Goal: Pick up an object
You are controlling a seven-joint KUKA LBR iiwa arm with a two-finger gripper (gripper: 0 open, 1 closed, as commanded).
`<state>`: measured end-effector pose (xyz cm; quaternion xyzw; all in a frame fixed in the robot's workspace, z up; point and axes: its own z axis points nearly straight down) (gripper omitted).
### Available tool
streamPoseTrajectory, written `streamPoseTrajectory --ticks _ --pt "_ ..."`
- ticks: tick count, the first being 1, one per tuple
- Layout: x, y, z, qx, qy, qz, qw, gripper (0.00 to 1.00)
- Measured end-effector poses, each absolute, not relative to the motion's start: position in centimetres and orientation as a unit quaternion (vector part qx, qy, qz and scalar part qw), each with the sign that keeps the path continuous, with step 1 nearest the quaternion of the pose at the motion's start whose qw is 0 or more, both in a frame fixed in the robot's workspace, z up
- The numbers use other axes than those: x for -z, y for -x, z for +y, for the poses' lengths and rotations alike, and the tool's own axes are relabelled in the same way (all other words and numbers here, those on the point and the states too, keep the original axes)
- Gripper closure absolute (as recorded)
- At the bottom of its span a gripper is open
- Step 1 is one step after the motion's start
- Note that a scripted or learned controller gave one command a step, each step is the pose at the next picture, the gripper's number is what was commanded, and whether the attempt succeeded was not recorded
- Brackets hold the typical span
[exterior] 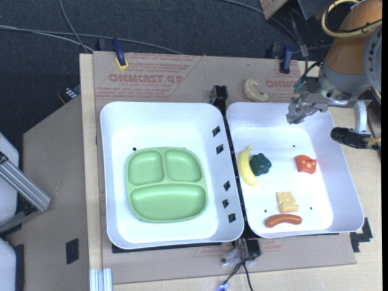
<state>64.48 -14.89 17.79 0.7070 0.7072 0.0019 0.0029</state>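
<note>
White bins are sitting side by side. Left bin [115,162] is holding a green divided plate [166,183]. Right bin [339,180] is holding a banana [245,167], broccoli [260,163], red piece [305,163], cracker [287,200] and sausage [283,220]. Gripper [298,113] is hovering at twelve o'clock of the right bin; finger state: cannot tell.

Bench [151,80] with two white bins [115,162].

left bin [115,162]: green divided tray [166,184] | bench [91,102]: blue clamps [120,58]
</note>
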Motion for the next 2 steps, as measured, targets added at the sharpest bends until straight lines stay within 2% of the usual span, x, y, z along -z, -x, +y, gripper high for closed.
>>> streamPoseTrajectory --ticks 1,2 --pt "-23.66 -65.2 -15.68 -0.002 -0.707 0.708 0.004 1.0" --pt "-24.06 -65.28 -15.65 -0.0008 -0.707 0.708 0.001 1.0"
